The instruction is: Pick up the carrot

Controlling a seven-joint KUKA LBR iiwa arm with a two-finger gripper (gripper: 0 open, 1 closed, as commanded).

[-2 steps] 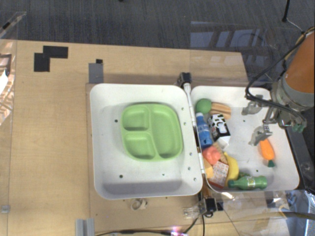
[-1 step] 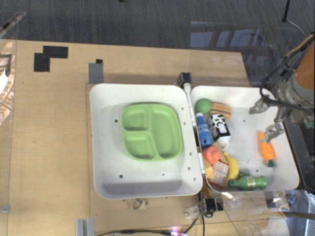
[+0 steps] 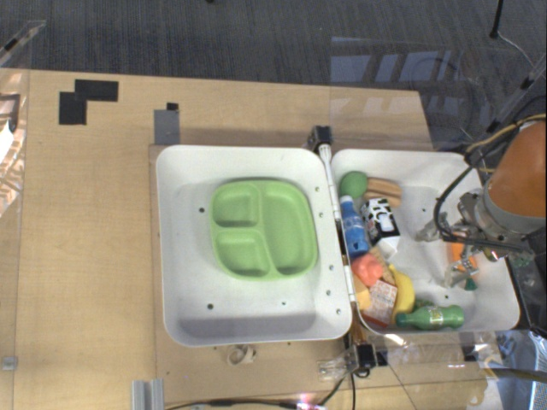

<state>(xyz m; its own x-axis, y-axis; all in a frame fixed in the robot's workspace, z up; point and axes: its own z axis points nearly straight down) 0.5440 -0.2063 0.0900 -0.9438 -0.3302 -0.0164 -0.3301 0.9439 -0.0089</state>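
I see the carrot (image 3: pixel 458 250) as a small orange sliver in the right bin (image 3: pixel 427 176), tucked right under the gripper (image 3: pixel 466 267) — I can't tell the state of the hand. Left of it, along the bin's left wall, a blue bottle (image 3: pixel 353 229), a banana (image 3: pixel 402 287) and a green bottle (image 3: pixel 432 317) crowd together. The left bin (image 3: pixel 184 314) holds a green divided plate (image 3: pixel 261 229).

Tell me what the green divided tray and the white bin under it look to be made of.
The green three-compartment tray: likely moulded plastic, matte, judging by its even colour, rounded edges and soft shading. The shallow white left bin: probably smooth plastic, slightly glossy, with rounded corners and a faint sheen; painted metal can't be ruled out.
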